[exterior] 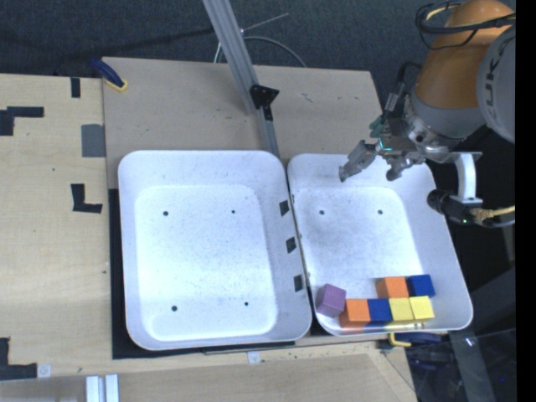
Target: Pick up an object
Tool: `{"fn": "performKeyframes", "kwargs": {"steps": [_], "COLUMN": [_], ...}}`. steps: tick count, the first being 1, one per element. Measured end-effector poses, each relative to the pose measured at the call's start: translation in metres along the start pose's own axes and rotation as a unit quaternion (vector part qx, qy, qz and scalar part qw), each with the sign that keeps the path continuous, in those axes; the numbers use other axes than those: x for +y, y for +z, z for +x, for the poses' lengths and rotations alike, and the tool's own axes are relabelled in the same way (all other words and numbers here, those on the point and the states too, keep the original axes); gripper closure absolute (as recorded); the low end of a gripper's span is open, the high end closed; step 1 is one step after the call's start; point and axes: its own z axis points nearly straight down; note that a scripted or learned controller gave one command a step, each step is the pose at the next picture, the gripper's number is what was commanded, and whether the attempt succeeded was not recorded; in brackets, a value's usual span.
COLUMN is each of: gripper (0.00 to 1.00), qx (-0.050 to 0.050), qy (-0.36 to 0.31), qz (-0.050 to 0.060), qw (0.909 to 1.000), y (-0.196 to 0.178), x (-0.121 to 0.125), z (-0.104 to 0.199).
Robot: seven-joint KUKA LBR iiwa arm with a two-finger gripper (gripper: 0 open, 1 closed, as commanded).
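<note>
Camera view: nearest us, we are seeing the blocks (387,301) sitting bunched in the right bin's (435,224) near corner, the purple block (332,298) just apart. Farther off, the gripper (372,165) is hovering open and empty over the bin's far rim. We are reading no labels.

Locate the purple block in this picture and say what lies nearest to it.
The purple block lies in the right bin, at its near left corner. An orange block sits just to its right, at the end of a row of blocks.
</note>
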Motion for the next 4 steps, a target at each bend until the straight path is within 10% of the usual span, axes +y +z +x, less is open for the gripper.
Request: {"fn": "performKeyframes", "kwargs": {"steps": [2,3,4], "gripper": [0.00,0.00,0.00], "qx": [-0.001,-0.001,0.001], "qy": [0.001,-0.001,0.001], "qz": [0.002,0.002,0.002], "qw": [1.0000,1.0000,1.0000], "y": [0.107,0.168,0.164], "x": [0.008,0.049,0.070], "z": [0.006,0.005,-0.032]}}
